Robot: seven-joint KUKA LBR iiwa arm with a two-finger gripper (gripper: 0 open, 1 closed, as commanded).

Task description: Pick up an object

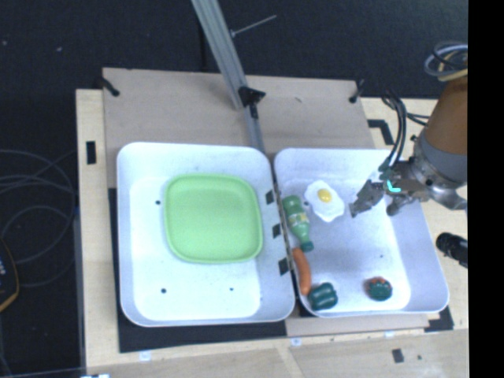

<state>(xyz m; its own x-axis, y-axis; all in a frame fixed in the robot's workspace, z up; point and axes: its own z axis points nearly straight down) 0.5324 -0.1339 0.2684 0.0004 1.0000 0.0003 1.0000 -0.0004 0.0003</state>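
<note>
Gripper: fingers spread, nothing between them, hovering just right of fried egg toy. Advice: centre over egg, descend squarely, close on its edges; green bottle sits left of egg.

A pale wooden bench fills most of the frame. Two shallow white bins sit on it side by side, touching at the centre: the left bin and the right bin. A tan board lies behind them, toward the top.

Fried egg flat in right bin
</note>
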